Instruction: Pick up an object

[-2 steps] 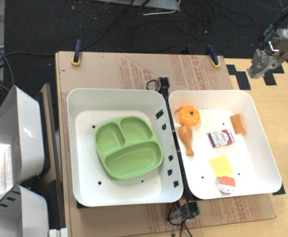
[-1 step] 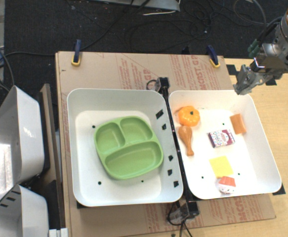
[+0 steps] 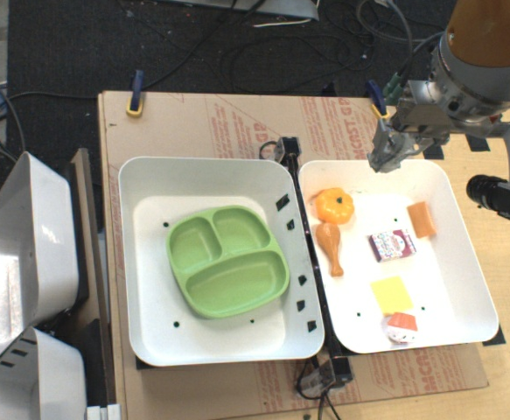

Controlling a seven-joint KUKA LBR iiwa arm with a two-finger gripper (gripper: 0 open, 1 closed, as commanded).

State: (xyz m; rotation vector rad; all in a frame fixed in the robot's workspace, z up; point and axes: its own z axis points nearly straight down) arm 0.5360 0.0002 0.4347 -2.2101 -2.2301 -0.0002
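Note:
In the right bin point(image 3: 464, 261) lie an orange pumpkin point(image 3: 334, 206), a tan drumstick point(image 3: 330, 247), an orange block point(image 3: 422, 220), a small purple and white carton point(image 3: 391, 246), a yellow square point(image 3: 392, 294) and a small red and white item point(image 3: 401, 326). My gripper point(image 3: 384, 160) hangs over the bin's far rim, above and to the right of the pumpkin. Nothing shows between its fingers.
The left bin point(image 3: 141, 234) bears a green divided plate point(image 3: 228, 261). Clamps sit at the bench's far edge, a yellow one point(image 3: 135, 103) and a blue one point(image 3: 377, 99). Cables run across the dark floor beyond. White containers point(image 3: 27, 252) stand at the left.

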